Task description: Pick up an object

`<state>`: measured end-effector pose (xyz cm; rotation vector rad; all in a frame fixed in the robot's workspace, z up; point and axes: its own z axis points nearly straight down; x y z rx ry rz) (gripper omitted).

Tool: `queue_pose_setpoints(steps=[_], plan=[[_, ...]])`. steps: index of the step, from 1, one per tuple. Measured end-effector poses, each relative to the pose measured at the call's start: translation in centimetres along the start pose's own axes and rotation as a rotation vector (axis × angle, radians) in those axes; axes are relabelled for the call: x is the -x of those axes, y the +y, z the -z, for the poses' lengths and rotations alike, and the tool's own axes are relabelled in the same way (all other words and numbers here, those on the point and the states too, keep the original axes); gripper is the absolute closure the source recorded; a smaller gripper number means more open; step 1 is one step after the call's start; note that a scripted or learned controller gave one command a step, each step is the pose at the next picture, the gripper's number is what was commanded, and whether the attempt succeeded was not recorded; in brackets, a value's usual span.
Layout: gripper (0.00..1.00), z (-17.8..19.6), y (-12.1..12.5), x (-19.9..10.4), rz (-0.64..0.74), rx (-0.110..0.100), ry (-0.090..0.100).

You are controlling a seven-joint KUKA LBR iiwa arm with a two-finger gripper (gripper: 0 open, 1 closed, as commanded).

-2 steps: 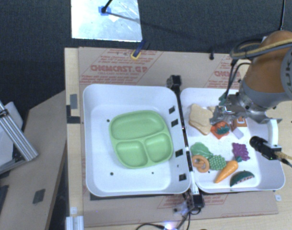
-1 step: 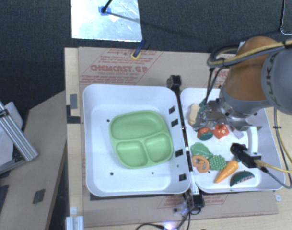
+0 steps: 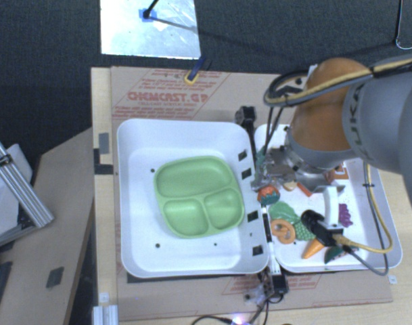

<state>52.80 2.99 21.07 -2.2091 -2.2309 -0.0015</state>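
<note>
1. I see the pincer (image 3: 265, 179) low over the right bin's (image 3: 388, 239) left edge, just above an orange-red toy (image 3: 268, 195); whether it is apart or together, I cannot tell.
2. An orange carrot (image 3: 312, 248) lies near the bin's front edge, its tip pointing front-left.
3. The left bin (image 3: 134, 188) carries a green divided plate (image 3: 199, 195).

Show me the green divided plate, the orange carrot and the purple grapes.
green divided plate (image 3: 195, 181): camera view, large upper compartment.
orange carrot (image 3: 312, 248): camera view, middle of its body.
purple grapes (image 3: 344, 215): camera view, middle of the bunch.
</note>
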Motion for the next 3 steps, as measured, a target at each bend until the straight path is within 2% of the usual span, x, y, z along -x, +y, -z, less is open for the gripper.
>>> queue_pose_setpoints(steps=[2, 3], plan=[[1.00, 0.5, -0.8, -8.0, -0.001, 0.002, 0.000], [1.00, 2.0, 0.5, -7.3, -0.004, 0.003, -0.001]])
